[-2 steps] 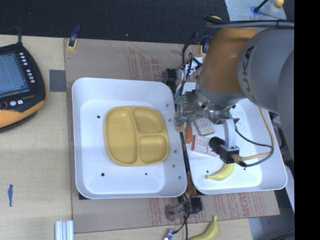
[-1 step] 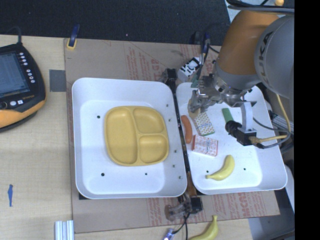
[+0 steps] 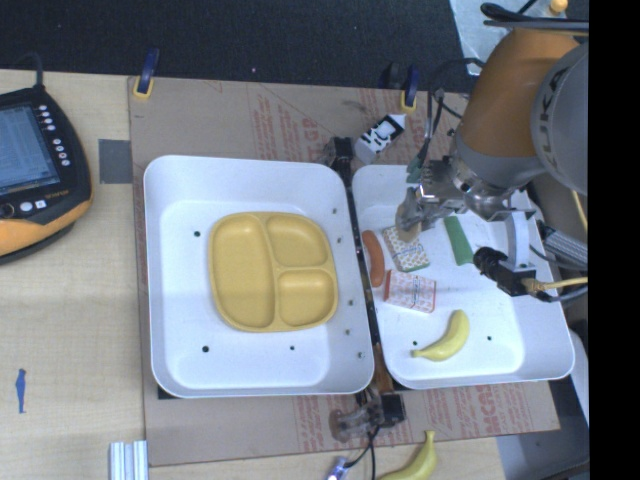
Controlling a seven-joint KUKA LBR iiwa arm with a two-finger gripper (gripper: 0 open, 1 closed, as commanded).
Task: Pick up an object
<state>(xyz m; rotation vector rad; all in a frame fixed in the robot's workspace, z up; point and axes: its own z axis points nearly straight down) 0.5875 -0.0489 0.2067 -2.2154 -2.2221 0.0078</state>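
White plastic forms both shallow bins: the left bin (image 3: 170,268) holds a yellow divided tray (image 3: 272,270), while the right bin (image 3: 540,353) holds a banana (image 3: 444,337), an orange sausage-shaped piece (image 3: 374,256) by the shared wall, two small patterned packets (image 3: 409,271) and a green stick (image 3: 458,239). The gripper (image 3: 415,211) hangs over the upper packet (apparently just touching it), but the arm's bulk (image 3: 520,98) hides its fingers, so I cannot tell how wide they stand or whether anything sits between them. Another banana (image 3: 415,462) lies cut off at the bottom edge.
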